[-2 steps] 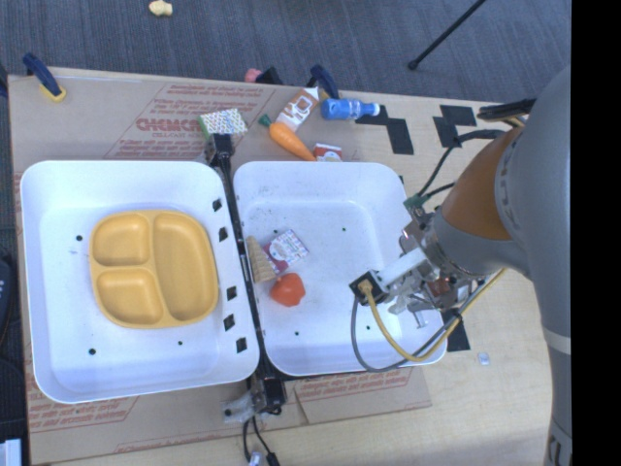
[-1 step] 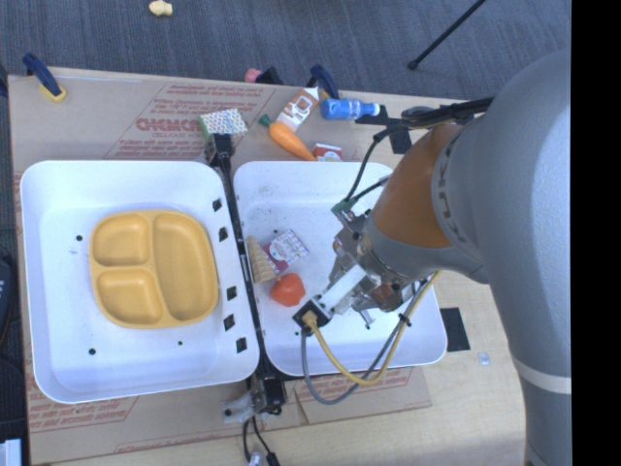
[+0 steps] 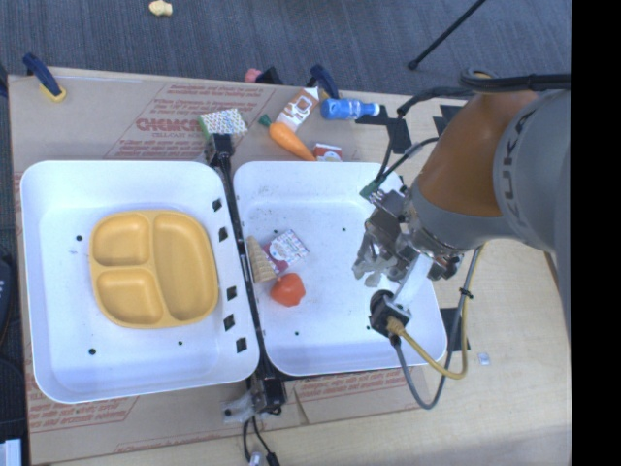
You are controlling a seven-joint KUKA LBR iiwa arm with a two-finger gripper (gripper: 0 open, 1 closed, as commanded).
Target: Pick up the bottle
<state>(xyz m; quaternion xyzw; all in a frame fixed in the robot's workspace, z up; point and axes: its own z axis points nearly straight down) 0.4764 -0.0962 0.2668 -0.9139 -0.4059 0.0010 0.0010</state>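
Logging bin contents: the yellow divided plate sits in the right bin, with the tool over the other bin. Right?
Not quite. The camera view shows the yellow divided plate in the left bin; the tool is over the right bin.

The right bin (image 3: 320, 343) has open white floor along its far side and near edge, while a small packet (image 3: 287, 248), a red piece (image 3: 287, 289) and a cone (image 3: 258, 259) crowd its left side by the divider. The gripper (image 3: 374, 265) and arm (image 3: 485, 163) block its right side. A yellow tray (image 3: 153, 266) fills the left bin (image 3: 49, 357).
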